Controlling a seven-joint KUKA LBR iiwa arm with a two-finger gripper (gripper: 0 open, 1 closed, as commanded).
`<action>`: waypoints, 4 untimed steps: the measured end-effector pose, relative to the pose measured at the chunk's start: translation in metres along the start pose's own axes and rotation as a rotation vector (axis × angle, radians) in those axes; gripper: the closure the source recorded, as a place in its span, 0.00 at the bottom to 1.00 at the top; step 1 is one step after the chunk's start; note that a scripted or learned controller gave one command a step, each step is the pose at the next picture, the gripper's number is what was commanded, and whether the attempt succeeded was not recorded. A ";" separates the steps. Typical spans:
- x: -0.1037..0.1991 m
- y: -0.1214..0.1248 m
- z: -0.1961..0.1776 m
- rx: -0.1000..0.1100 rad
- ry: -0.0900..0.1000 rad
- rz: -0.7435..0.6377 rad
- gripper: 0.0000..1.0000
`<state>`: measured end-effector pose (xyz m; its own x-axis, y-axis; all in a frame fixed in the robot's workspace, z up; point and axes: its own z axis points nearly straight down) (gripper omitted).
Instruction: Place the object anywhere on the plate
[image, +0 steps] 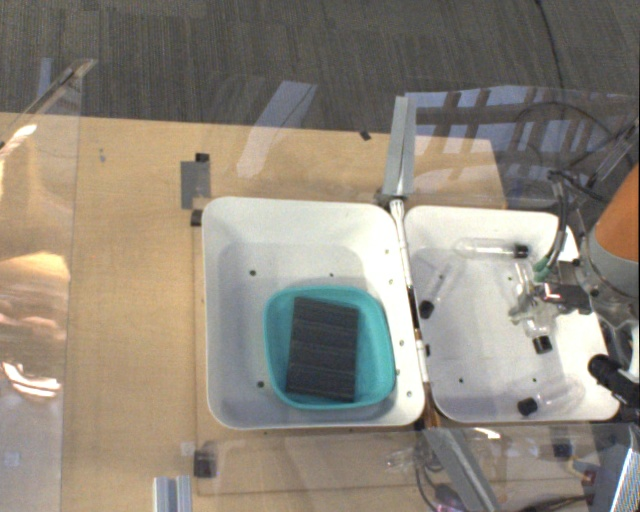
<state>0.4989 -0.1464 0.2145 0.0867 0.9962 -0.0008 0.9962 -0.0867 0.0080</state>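
Plate (378, 335), teal and squarish with rounded corners, sits toward the near side of the left-hand white bin (240, 260), 1 of 2 bins side by side on the wooden bench (120, 330). On the plate lies the object (323, 348), a dark grey ridged block, flat and within the rim, with teal showing on every side of it. The other bin (470, 350) lies just to the right of the plate's bin, their walls touching. Over that bin, well apart from the plate, hangs the gripper (533, 300), pale and partly see-through against the white floor. Nothing from the plate is in it, and I cannot tell whether it is open or closed. The arm (615, 235), with its orange band, enters farther right of the plate.
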 end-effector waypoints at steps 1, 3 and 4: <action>0.077 -0.017 0.023 0.004 0.001 0.007 1.00; 0.198 0.052 -0.008 0.002 0.002 -0.120 1.00; 0.260 0.007 0.030 0.004 0.003 -0.340 1.00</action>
<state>0.5281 0.1117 0.1846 -0.2508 0.9680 0.0003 0.9680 0.2508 0.0041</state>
